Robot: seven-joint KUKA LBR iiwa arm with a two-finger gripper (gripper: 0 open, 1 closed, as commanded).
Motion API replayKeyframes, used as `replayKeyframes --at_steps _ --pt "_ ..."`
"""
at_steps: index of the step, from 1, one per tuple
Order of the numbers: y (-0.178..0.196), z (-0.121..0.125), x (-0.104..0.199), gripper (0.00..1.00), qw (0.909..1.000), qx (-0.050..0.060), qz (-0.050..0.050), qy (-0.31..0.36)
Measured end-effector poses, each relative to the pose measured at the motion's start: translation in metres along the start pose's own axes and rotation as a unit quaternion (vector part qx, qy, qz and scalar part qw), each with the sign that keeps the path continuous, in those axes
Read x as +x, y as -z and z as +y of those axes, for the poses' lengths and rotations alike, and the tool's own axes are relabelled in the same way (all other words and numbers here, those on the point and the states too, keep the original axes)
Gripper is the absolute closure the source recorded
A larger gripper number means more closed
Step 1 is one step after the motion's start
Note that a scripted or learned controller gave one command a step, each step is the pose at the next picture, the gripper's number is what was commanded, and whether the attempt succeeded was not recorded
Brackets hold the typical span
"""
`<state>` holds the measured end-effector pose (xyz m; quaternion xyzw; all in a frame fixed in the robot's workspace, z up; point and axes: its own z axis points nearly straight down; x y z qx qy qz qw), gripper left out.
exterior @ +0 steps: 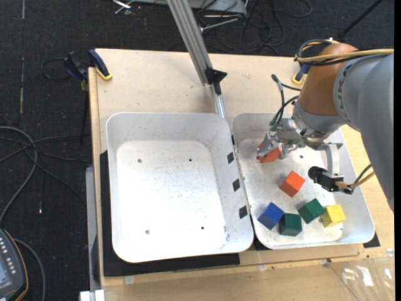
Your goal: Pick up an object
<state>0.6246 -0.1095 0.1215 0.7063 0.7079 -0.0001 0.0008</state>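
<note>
From the fixed camera above the table [156, 80], two shallow white bins sit side by side: the left bin [125, 130] and the right bin [357, 227], their inner rims touching along the middle. The grey arm [369, 86], with its orange band [322, 83] above the wrist, reaches in from the right and hangs over the upper part of the right bin. Its pincer [269, 153] points down and to the left, and a small red-orange block [268, 156] shows at its tip, seemingly caught between the fingers, which sit narrow around it. Lower in the same bin lie loose blocks: an orange cube [292, 184] near the middle, a blue cube [271, 216] by the lower left, a dark green cube [291, 224] just beside it, a lighter green cube [311, 211] to its right, and a yellow cube [333, 215] touching that one.
</note>
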Motion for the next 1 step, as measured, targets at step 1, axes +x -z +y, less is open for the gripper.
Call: replayKeyframes --at_steps 1 --pt "0.0781 0.0476 0.0987 1.0 1.0 -0.004 0.002 0.004"
